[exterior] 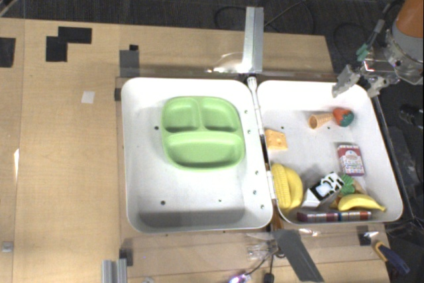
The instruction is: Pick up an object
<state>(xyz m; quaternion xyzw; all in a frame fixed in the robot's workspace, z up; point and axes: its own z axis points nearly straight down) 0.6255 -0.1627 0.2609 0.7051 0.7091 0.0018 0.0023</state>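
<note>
Nearest the camera, a marker [333, 215] lies along the front wall of the right bin [391, 172].

Bench [59, 162]: light wood, carries both bins side by side.

Left bin [142, 142]: holds a green tray [201, 131], three compartments, sitting approx. at the bin's centre.

Right bin contents, big to small:
- corn [287, 185] at the front-left corner, just beside the dividing wall
- banana [360, 203] at the front-right corner, touching the marker
- red box [350, 159] near the right wall, mid depth
- black-and-white toy [327, 186] between corn and banana, poss. a cow, too small to tell
- ice-cream cone [321, 120] toward the back, centre
- strawberry [342, 117] just right of the cone
- cheese [276, 140] by the left wall

Arm [407, 30] comes in over the back-right corner. Gripper [349, 81] hangs above the bin's back edge, well apart from every item, nothing between its fingers; can't tell whether they're wide or narrow.
</note>
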